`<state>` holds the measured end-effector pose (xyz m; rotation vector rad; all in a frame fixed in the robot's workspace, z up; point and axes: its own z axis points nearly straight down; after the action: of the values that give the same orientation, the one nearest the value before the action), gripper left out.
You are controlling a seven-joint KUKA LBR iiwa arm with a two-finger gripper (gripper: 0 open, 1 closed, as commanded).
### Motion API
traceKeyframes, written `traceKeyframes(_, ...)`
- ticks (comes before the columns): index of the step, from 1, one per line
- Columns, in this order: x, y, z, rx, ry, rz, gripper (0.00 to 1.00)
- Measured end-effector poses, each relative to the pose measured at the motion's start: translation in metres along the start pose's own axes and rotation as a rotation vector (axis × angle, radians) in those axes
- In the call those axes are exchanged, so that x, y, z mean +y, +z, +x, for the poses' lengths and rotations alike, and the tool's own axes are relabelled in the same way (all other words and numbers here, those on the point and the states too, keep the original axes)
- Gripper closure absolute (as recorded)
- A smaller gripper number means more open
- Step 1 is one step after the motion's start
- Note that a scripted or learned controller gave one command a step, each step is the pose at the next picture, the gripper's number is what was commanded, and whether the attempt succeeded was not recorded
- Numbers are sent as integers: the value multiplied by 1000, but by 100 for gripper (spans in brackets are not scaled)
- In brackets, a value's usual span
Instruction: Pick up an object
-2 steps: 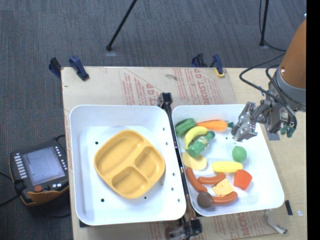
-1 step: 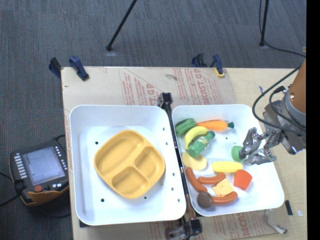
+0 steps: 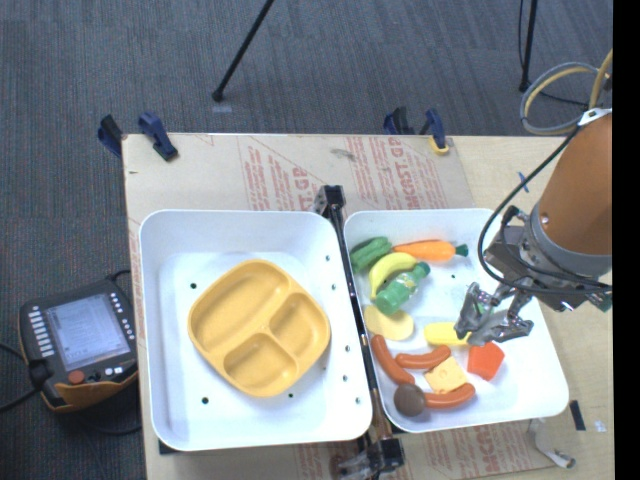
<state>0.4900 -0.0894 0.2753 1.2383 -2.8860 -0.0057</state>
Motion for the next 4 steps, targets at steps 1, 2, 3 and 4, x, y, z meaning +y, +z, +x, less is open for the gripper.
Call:
traceKeyframes(1,-16,-42,5,-1,-197,1,100)
traceKeyframes(2,-30,-46,49,-1,-475,0,100)
traceKeyframes(3,-30,-54,48,-4,-469,-4,100)
traceKeyframes(4,-31,-63,47,-6,-462,-9,100)
